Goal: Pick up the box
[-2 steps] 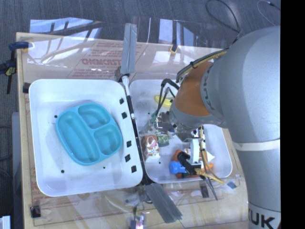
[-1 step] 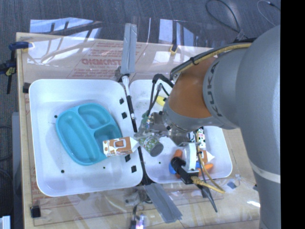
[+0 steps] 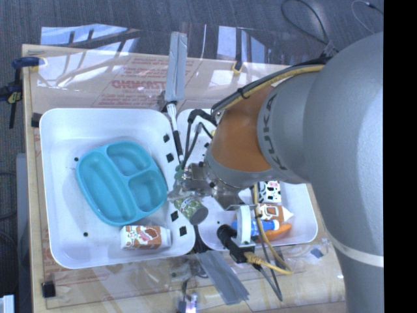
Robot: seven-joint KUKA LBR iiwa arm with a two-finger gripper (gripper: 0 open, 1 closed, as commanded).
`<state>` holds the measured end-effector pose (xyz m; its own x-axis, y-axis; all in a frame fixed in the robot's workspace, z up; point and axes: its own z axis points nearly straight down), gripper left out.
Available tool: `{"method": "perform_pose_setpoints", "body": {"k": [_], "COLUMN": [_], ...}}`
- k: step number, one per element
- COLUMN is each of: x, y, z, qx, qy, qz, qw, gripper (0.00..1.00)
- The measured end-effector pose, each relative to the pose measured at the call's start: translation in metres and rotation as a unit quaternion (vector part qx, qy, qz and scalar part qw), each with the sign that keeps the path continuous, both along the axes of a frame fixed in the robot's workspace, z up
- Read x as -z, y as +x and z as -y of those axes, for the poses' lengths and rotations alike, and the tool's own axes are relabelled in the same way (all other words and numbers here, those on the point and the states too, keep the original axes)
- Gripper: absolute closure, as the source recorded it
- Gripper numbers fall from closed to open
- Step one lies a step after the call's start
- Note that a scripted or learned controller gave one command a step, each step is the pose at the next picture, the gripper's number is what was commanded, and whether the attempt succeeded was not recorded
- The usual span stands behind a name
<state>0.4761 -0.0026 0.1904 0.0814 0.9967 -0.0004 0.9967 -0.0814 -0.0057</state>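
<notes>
A small brown-and-white box [image 3: 144, 237] lies on its side at the front edge of the left bin [image 3: 55, 175], just below a blue divided plate [image 3: 122, 181]. A second small carton with black-and-white cow spots [image 3: 269, 193] stands in the right bin [image 3: 306, 230], partly hidden by the arm. My gripper [image 3: 189, 197] hangs over the rim between the two bins, above and to the right of the brown-and-white box and apart from it. The grey arm with its orange band [image 3: 238, 142] covers most of the right bin.
In the right bin, an orange item [image 3: 281, 229] and a blue-and-white bottle [image 3: 245, 225] lie beside the cow-spotted carton. Cables [image 3: 264, 259] trail over that bin's front edge. A grey upright bar [image 3: 174, 67] stands behind the bins.
</notes>
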Motion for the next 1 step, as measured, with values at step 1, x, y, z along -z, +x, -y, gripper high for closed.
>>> {"method": "perform_pose_setpoints", "body": {"k": [1], "x": [-0.0001], "y": [0.0001], "z": [0.0003], "qx": [0.001], "qy": [0.0], "qz": [0.0], "qw": [1.0], "gripper": [0.0]}}
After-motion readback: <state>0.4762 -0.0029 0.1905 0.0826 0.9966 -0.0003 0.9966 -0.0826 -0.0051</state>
